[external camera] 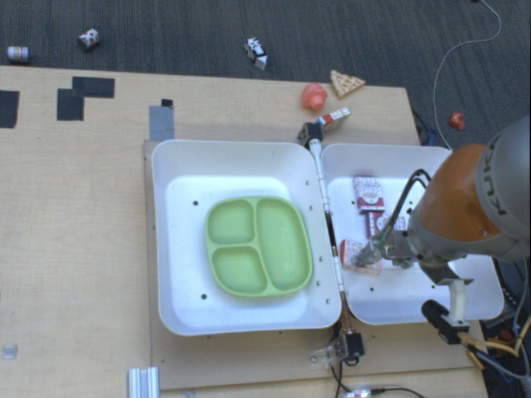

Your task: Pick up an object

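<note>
Arm [465,206] reaches in from the right and is low over the right bin [398,301]. Gripper [371,254] sits at the bin's left side, right on top of a small clear-and-red packet [353,251] lying near the divider between the bins. A second red-and-white packet [367,196] lies flat further up the same bin, apart from the first. Left bin [178,222] carries a green divided plate [259,245], not relevant here.

Tool state: can't tell how wide it's spread, or whether it has anything. The wrist and the packet blur together at that spot. Not calling it a grasp.

Judgement: we're at the descend-or-close stage on the lower packet.

To do it well:
- Packet looks thin, flat and probably crinkly. Tips need to get right down to the bin floor, otherwise they skate over the top.
- Centre on the packet's short axis so the film bunches between the tips rather than sliding out.
- It's close to the bin's left wall. Keep the inner tip clear of that wall.
- Close fully, then lift straight up and slowly. Confirm the packet leaves the floor before moving away.
- If it slips, the upper packet has more room around it.
</note>
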`<state>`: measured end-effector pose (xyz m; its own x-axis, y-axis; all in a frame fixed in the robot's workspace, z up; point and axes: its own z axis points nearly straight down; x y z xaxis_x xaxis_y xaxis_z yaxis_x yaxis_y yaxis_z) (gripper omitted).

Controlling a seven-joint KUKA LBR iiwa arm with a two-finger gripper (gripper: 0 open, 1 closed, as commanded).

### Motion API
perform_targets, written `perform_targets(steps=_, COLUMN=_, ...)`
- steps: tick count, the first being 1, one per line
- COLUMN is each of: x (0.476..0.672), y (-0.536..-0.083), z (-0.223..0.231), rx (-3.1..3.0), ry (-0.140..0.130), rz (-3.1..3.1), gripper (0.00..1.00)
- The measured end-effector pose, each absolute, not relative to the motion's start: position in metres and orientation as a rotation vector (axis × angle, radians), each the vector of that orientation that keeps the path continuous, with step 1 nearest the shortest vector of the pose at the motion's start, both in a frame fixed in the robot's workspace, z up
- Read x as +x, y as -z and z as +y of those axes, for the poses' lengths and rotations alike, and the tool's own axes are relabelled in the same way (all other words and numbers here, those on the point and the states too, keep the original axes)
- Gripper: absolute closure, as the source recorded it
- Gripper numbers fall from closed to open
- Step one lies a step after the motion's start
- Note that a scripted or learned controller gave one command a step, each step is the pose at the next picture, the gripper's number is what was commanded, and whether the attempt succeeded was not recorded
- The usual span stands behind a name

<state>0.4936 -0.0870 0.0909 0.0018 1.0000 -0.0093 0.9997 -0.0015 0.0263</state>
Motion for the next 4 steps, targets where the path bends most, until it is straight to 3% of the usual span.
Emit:
perform_targets(steps=1, x=0.496, y=-0.103, z=-0.083, rx=2.202, ry=-0.030, rz=2.210, gripper=1.00)
perform_targets(steps=2, x=0.496, y=-0.103, z=-0.084, rx=2.202, ry=-0.029, rz=2.210, gripper=0.00)
perform_targets(steps=3, x=0.498, y=-0.114, z=-0.082, rx=2.199, ry=-0.036, rz=2.213, gripper=1.00)
perform_targets(steps=4, x=0.498, y=-0.114, z=-0.082, rx=2.199, ry=-0.036, rz=2.213, gripper=0.00)
